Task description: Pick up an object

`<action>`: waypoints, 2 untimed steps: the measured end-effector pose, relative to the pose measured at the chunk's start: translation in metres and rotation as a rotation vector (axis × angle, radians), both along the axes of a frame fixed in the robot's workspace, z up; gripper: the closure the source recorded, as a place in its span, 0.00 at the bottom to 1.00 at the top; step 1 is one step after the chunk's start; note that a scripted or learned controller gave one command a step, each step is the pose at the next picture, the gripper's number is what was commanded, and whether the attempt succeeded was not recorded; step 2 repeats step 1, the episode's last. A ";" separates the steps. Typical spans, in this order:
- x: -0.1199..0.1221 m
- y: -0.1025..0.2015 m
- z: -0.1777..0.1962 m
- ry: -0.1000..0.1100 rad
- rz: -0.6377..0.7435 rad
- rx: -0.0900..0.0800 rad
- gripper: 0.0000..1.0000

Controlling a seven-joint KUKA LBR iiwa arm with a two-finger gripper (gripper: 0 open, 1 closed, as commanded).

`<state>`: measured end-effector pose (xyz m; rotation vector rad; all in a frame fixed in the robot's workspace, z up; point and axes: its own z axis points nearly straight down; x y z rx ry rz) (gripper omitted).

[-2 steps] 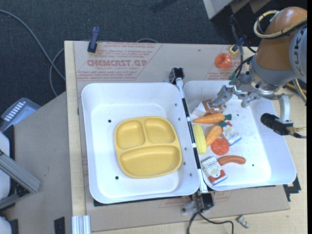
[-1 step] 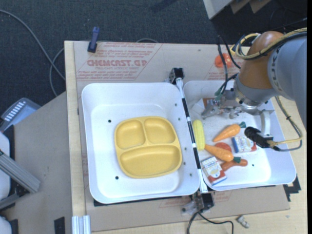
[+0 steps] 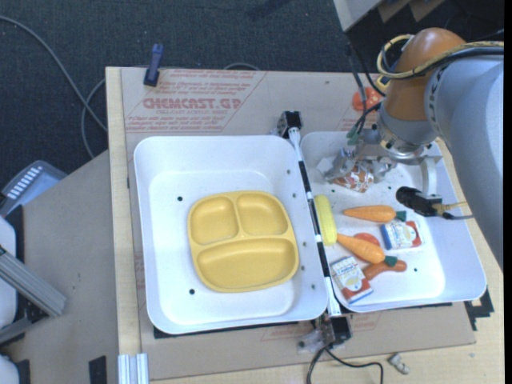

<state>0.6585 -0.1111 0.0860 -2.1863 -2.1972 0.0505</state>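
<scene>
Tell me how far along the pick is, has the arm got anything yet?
Done: the gripper is down in the back of the right bin, over a crinkly wrapper. In hand: nothing clearly; whether it grips the wrapper cannot be told. Left: a lift. The two carrots, corn cob and small cartons lie loose; the yellow tray sits in the left bin.

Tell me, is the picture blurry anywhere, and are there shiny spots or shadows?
In the camera view the yellow tray and the carrots look sharp; the gripper area is a cluttered, fuzzy jumble; the white bins are bright with soft glare but no harsh shadows; the orange band shows a gentle sheen; the dark floor stays dim.
</scene>
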 end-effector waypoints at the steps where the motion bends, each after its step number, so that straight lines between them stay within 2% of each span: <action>1: -0.001 0.000 0.009 0.008 0.002 0.000 1.00; 2: -0.001 0.000 0.009 0.008 0.002 0.000 1.00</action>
